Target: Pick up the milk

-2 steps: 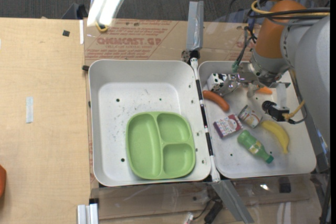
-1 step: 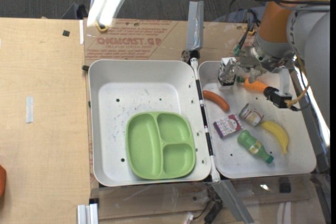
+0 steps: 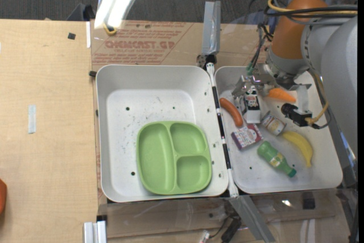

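Gripper [image 3: 250,90] low over right bin [image 3: 324,176], fingers look apart, holding nothing afaict. Milk [image 3: 252,106] carton upright just below it, btwn sausage [image 3: 231,112] and can [image 3: 274,124]. I'd go nearly straight down.

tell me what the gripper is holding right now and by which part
Cannot be told. The gripper is down in the right bin just above the milk carton, but the view doesn't show the carton between its fingers.
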`<state>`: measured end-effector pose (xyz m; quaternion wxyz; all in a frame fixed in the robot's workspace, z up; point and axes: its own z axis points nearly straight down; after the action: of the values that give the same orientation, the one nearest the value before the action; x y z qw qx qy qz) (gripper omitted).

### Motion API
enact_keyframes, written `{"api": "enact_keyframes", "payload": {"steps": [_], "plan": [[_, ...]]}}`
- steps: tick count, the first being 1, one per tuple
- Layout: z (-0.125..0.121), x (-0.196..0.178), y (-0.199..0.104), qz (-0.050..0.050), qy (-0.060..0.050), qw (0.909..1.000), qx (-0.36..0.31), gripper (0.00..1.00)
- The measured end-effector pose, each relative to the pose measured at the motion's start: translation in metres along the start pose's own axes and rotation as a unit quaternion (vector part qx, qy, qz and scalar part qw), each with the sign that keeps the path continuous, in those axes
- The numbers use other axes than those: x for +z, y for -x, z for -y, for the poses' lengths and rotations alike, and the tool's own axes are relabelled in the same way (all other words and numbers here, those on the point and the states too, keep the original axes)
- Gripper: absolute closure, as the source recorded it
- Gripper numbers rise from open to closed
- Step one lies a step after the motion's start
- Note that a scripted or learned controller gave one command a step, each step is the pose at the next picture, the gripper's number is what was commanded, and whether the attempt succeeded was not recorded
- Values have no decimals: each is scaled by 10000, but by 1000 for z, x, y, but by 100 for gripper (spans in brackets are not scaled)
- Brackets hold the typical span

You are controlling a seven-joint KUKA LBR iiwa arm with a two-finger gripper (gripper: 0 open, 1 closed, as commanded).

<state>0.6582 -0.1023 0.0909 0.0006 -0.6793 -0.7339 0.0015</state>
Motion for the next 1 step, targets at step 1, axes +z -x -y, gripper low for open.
{"api": "enact_keyframes", "payload": {"steps": [1], "plan": [[0, -8, 0, 6, -7, 10000, -8, 100]]}}
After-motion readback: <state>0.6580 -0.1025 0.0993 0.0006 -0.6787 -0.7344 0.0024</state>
